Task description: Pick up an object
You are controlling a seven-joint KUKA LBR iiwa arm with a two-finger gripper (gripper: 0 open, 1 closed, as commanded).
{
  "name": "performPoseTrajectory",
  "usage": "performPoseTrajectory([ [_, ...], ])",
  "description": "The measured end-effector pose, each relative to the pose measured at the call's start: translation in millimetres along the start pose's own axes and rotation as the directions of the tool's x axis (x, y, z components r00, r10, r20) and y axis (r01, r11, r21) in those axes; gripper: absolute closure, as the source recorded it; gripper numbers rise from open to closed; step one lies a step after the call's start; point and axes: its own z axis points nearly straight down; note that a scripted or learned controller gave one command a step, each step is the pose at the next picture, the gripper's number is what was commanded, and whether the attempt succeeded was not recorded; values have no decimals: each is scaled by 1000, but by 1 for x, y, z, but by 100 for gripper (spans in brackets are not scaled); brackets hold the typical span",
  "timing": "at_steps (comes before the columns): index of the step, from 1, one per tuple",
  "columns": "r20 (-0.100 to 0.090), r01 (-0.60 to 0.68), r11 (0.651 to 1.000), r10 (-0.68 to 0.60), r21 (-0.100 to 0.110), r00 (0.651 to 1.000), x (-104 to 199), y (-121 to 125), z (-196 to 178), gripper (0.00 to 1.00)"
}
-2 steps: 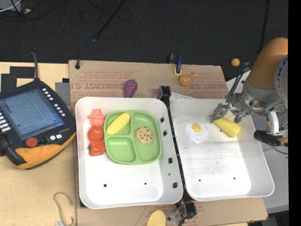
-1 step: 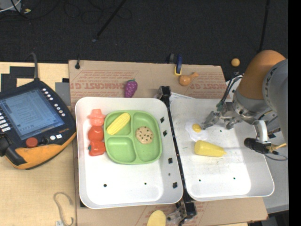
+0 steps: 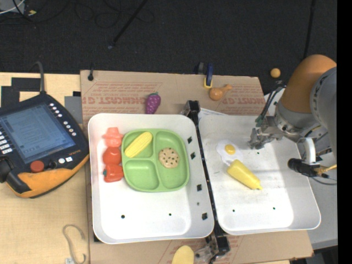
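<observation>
In the right bin point(image 3: 286, 213) a yellow wedge-shaped toy point(image 3: 244, 174) lay on the white floor, tilted with its narrower end toward the upper left, and just above that end sat a small fried-egg toy point(image 3: 227, 148), white with a yellow yolk. The gripper point(image 3: 257, 140) hung over the same bin, up and to the right of both toys, near the egg but not touching it, and nothing could be seen between its tips; whether they stood apart or together could not be told at this size. Behind it the grey arm point(image 3: 308, 100) with its orange band came in from the right. The left bin point(image 3: 104, 213) held a green divided plate point(image 3: 148, 177), with a corn cob point(image 3: 137, 143) in its upper left compartment and a cookie point(image 3: 169, 158) in its upper right one, and a red figure point(image 3: 112, 154) lay just beside the plate's left edge. Beyond the bins, on the cardboard, lay a purple bunch of grapes point(image 3: 152, 102) and an orange pear-like toy point(image 3: 219, 92). A teach pendant point(image 3: 38, 142) rested on the bench to the left.
</observation>
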Motion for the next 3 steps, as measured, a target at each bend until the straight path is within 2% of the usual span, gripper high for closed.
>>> performPoseTrajectory([
  [3,1,-8,1000,8,-3,1000,7,7,-129,100],
])
